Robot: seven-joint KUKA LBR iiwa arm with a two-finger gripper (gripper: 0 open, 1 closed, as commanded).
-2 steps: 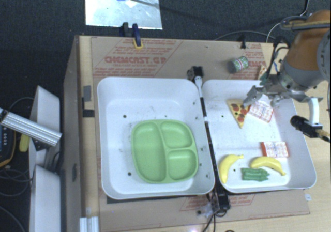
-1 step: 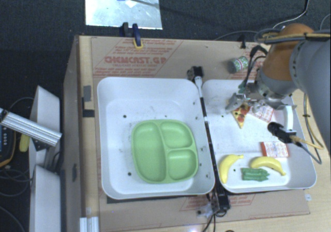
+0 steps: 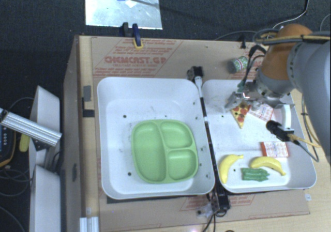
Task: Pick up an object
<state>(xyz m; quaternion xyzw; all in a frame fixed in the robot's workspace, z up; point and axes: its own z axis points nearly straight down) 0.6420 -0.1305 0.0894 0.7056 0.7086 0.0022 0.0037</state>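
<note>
Both white bins (image 3: 155, 91) look like smooth, faintly glossy plastic, the green divided plate (image 3: 164, 151) a matt moulded plastic, the two bananas (image 3: 269, 164) shiny toy plastic, while the bench sheet (image 3: 145, 55) beneath reads as brown printed paper over dark, rough carpet (image 3: 36, 9)

A single fixed camera looks down at a slant from above the tabletop (image 3: 155, 58), far enough back to take in both bins, the left bin (image 3: 111, 122) near the frame's centre, the right bin (image 3: 305, 174) beside it, with dark floor beyond the tabletop's far edge.
</note>
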